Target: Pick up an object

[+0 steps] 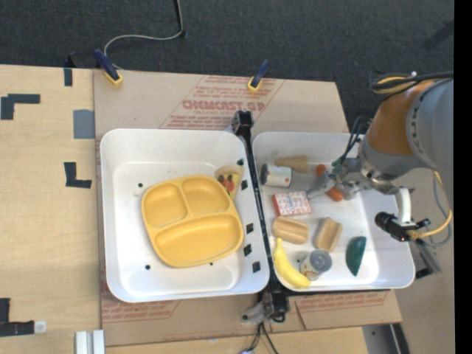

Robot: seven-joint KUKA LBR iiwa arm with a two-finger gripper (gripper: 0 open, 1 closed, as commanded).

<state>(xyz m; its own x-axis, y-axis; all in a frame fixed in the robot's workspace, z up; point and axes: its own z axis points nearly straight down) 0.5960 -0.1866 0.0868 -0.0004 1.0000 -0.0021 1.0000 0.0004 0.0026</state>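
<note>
- The arm (409, 127) comes in from the right, grey with an orange band, bent down over the right bin (383, 271)
- The pincer (338, 185) is low in that bin's far right part, fingers aimed left; how wide they stand I cannot tell
- A small orange-red piece (336, 194) lies right at the fingertips; whether it is gripped cannot be told
- A tan roll (293, 164) lies at the far side of the bin, long axis left to right
- A white cup (277, 175) lies on its side just near of the roll, at the bin's left wall
- A red-patterned box (291, 203) lies flat in the middle, left of the pincer
- Two buns (290, 231) (327, 234) lie just beside each other near of the box; the left one runs left to right, the right one tilts toward far right
- A banana (287, 267) curves along the near left corner, one end pointing far
- A grey disc (319, 261) touches the banana
- A green piece (355, 254) lies near right, long axis near to far
- In the left bin (118, 198) lies a yellow tray (193, 221) with three hollows; a small toy (229, 177) is at its far right corner
</note>
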